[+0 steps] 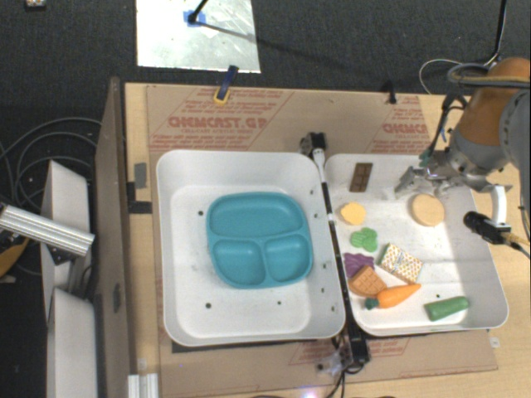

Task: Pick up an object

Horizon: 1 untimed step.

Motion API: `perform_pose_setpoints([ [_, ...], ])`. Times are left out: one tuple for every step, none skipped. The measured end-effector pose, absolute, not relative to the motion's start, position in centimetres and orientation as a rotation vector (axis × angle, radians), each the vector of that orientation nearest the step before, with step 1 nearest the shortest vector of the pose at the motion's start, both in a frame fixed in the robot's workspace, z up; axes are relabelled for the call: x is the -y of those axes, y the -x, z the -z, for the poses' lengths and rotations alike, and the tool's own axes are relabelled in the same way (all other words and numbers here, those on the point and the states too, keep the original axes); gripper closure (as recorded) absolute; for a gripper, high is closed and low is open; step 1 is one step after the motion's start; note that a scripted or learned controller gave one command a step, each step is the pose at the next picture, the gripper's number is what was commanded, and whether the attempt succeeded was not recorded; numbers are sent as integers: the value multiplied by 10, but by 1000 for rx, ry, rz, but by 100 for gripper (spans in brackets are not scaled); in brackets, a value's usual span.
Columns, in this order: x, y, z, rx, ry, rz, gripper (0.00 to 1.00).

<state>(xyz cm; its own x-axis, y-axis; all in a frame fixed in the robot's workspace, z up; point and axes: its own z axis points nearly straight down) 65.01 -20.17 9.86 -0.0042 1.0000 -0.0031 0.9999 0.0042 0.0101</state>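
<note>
claw above tan disc | board reads "CHEMCAST"

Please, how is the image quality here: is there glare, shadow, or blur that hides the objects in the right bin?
Camera view: lighting is even and soft; the right bin looks bright white but not washed out, so the carrot and green piece stay sharp. Glare sits on the shiny sheet above the bench. The end effector looks slightly soft.

Dark speckled carpet floor surrounds the brown cardboard-covered table; a shiny metal sheet lies far, black cables coil left.
</note>
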Motion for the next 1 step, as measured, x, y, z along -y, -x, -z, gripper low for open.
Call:
perform_pose_setpoints([
  [197,-619,-91,-2211,-2204,-13,0],
])
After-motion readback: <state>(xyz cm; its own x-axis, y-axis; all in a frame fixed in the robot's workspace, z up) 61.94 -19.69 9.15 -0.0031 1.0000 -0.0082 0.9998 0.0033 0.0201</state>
